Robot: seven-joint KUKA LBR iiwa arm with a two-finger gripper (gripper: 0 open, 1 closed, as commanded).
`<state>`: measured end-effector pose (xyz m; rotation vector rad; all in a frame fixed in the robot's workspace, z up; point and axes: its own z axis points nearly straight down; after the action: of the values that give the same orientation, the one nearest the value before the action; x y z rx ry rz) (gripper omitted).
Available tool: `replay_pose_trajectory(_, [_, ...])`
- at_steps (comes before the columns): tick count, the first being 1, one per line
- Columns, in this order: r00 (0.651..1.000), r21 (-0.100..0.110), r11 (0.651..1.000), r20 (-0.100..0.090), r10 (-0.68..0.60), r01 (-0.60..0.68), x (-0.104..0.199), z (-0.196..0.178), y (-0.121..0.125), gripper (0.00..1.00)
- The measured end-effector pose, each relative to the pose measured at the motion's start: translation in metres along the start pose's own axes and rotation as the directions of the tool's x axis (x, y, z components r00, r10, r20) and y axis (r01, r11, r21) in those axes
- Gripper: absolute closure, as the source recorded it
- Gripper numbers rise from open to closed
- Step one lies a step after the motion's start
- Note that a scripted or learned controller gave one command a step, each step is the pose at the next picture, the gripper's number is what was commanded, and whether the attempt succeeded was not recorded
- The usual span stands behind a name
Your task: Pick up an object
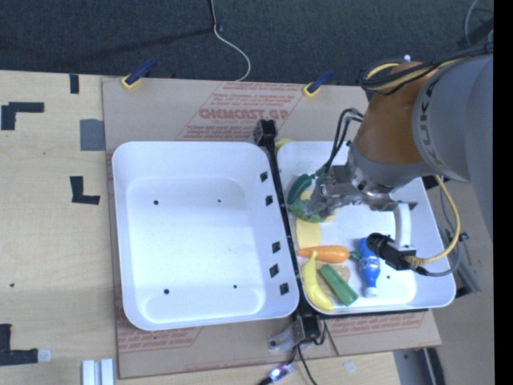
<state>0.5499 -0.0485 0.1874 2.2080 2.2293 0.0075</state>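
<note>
I count two white bins (pixel 128 167) | right bin: one carrot (pixel 327 254), one banana (pixel 314 289), one blue bottle (pixel 369 268) | green object (pixel 299 189) beside my hand (pixel 319 203), grip state unreadable

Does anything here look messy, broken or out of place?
Nothing looks broken or spilled. The toys, among them a carrot, a banana and a blue bottle, lie jumbled in the right bin, with the gripper low over a green piece. That looks normal.
</note>
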Motion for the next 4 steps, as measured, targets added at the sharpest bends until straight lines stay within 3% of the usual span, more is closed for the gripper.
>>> replay_pose_trajectory(1, [1.000,0.010,1.000,0.000,0.008,-0.008,0.004,-0.001,-0.021,1.00])
replay_pose_trajectory(2, [1.000,-0.015,1.000,0.001,0.002,-0.002,0.042,-0.199,0.058,1.00])
replay_pose_trajectory(3, [1.000,-0.001,1.000,-0.001,0.001,-0.001,0.107,-0.253,0.074,1.00])
replay_pose_trajectory(4, [1.000,-0.005,1.000,-0.001,0.005,-0.005,0.129,-0.353,0.085,1.00])
